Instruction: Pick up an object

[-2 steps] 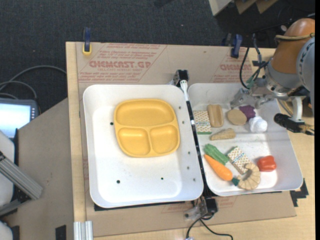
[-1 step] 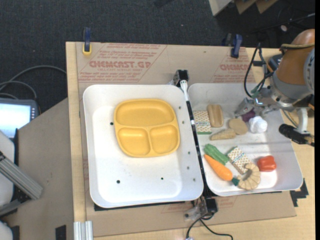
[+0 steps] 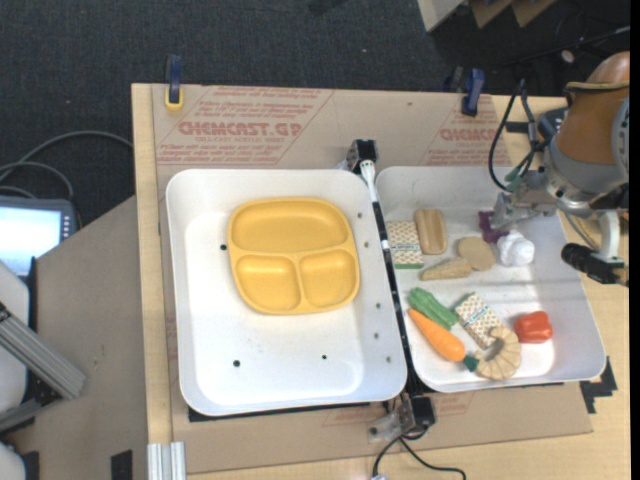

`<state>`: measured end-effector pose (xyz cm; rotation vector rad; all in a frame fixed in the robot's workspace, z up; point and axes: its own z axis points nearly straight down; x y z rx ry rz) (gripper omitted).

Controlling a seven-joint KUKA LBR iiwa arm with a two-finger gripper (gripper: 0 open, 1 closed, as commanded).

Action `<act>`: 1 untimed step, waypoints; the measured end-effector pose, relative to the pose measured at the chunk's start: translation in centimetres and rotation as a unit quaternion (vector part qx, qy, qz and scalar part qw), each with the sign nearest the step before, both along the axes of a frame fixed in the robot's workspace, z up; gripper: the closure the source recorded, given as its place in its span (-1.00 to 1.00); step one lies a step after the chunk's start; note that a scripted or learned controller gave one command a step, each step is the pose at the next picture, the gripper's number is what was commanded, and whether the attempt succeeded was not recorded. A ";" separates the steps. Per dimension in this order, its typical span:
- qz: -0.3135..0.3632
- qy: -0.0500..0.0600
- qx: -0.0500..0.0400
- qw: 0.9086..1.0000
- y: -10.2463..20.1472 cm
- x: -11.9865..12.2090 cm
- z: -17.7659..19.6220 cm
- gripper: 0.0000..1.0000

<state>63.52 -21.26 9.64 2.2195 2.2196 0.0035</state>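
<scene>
The right bin [image 3: 575,298] holds several toy foods: a bread roll [image 3: 431,231], a beige lump [image 3: 476,253], a carrot [image 3: 440,338], a green vegetable [image 3: 432,303], a red pepper [image 3: 534,326], a checkered packet [image 3: 478,315] and a tan ring-shaped piece [image 3: 498,356]. My gripper [image 3: 506,214] hangs low over the far right part of this bin. A small purple object [image 3: 487,224] sits just to its left and a white ball [image 3: 517,250] lies just in front of it. The arm's body hides what lies directly under the gripper.
The left bin [image 3: 190,298] bears a yellow divided plate [image 3: 293,254]. A patterned cracker [image 3: 403,240] and a pale flat slice [image 3: 447,268] lie near the wall between the bins. Black cables run down the arm at the right. Blue clamps grip the bench's far edge.
</scene>
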 end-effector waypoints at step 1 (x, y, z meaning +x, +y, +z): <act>0.000 0.001 0.000 1.000 0.0 0.0 -0.1 -1.00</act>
